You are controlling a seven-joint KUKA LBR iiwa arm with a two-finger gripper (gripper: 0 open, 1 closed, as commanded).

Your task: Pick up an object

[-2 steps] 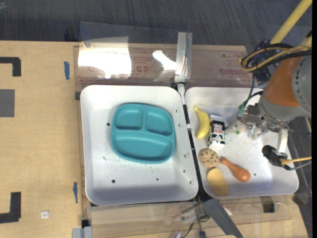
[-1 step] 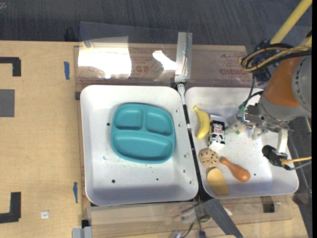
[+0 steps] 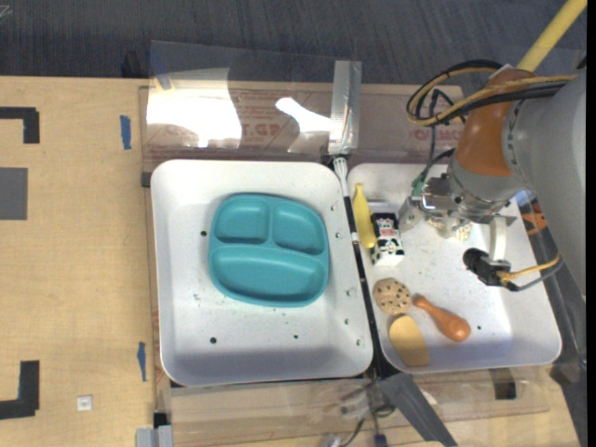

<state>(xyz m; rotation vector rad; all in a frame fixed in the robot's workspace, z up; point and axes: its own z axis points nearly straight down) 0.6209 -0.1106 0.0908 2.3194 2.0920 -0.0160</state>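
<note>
Arm above the right bin [image 3: 535, 338], end effector [image 3: 447, 214] low near its back part.
I cannot tell its state. On the bin floor lie a wooden spoon [image 3: 424, 319], a round cookie [image 3: 392, 294], a yellow banana [image 3: 362, 218] and a small black-and-white toy [image 3: 386, 236]; a teal divided plate [image 3: 270, 248] rests in the left bin [image 3: 177, 333].

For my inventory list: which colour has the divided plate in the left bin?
Teal, plain; the divided plate shows clearly in the camera view.
</note>
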